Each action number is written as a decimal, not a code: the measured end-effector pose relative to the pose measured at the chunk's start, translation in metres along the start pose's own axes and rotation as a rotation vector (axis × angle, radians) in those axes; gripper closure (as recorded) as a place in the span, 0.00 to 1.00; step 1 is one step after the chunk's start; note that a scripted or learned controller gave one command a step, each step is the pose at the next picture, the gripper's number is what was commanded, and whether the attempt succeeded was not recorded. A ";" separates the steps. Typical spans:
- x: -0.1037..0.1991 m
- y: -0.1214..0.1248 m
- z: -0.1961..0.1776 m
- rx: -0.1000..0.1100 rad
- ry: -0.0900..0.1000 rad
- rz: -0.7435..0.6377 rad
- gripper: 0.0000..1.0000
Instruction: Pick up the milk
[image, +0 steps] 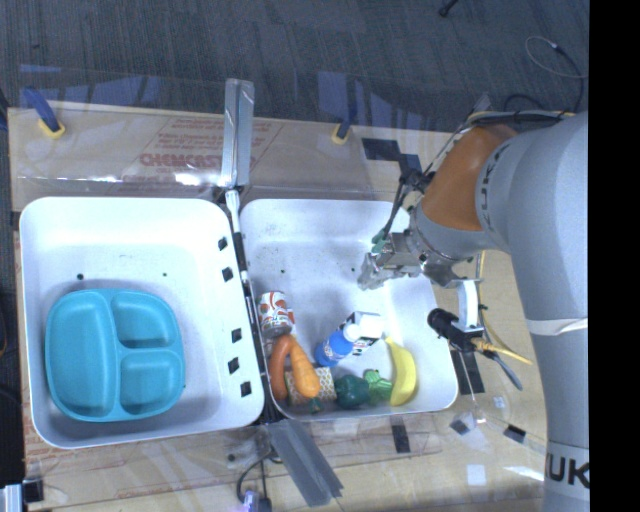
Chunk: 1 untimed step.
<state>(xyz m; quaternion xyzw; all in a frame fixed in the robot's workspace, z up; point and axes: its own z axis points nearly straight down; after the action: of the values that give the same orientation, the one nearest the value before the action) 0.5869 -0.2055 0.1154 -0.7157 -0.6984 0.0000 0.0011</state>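
Observation:
The milk (349, 338) is a small blue and white carton lying on its side in the near part of the right bin (300, 235). It rests between a carrot and a banana. My gripper (375, 271) hangs over the right bin's right side, a little up and right of the milk, apart from it. Nothing shows between its fingers.
Beside the milk lie a banana (403, 371), a green vegetable (357, 390), a carrot (299, 366), an orange-red item (279, 364) and a small can (275, 312). The left bin (120, 235) holds a blue divided plate (114, 352). A divider wall (238, 270) separates the bins.

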 end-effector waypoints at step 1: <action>0.071 -0.017 -0.072 -0.001 -0.002 -0.279 1.00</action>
<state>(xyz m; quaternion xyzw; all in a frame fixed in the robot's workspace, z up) 0.5719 -0.1339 0.1878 -0.6118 -0.7910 0.0003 0.0002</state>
